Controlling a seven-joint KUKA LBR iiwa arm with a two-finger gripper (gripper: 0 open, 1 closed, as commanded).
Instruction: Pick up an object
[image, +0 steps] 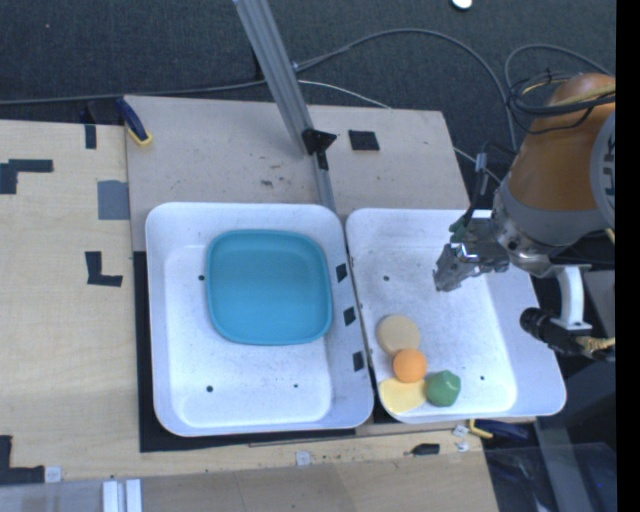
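Hanging above the right-hand shallow white bin (500, 300), the grey two-finger gripper (447, 276) grips nothing; how wide its claw stands I cannot tell. Toward that bin's near corner cluster a tan round piece (397, 331), small orange ball (409, 365), yellow flat piece (400, 397) and green round object (442, 387).

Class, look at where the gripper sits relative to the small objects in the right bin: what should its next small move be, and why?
Probably shift toward the bin's near corner: the gripper hovers over bare floor of the right bin, apart from the orange ball and its neighbours.
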